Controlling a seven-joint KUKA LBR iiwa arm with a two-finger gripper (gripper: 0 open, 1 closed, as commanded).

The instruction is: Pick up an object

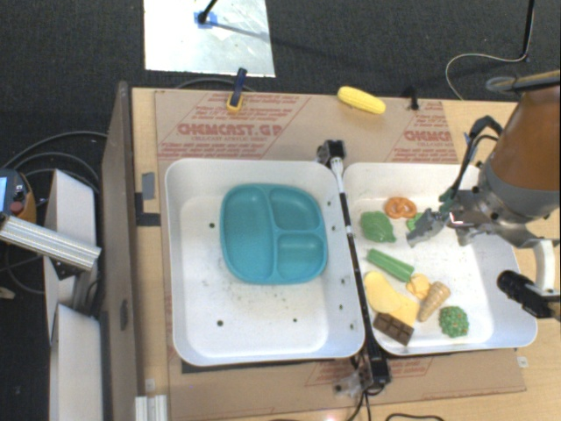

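Observation:
The right bin holds several toy foods: a pretzel, a green leafy piece, a green pod, a yellow piece, an orange slice, an ice cream cone, a chocolate bar and a broccoli. My gripper hangs over the bin's middle, just right of the pretzel and leafy piece, with nothing visible between its fingers.
The left bin holds a teal divided plate. A yellow banana lies on the cardboard behind the bins. A black clamp sits at the divider's far end. The arm covers the right bin's right side.

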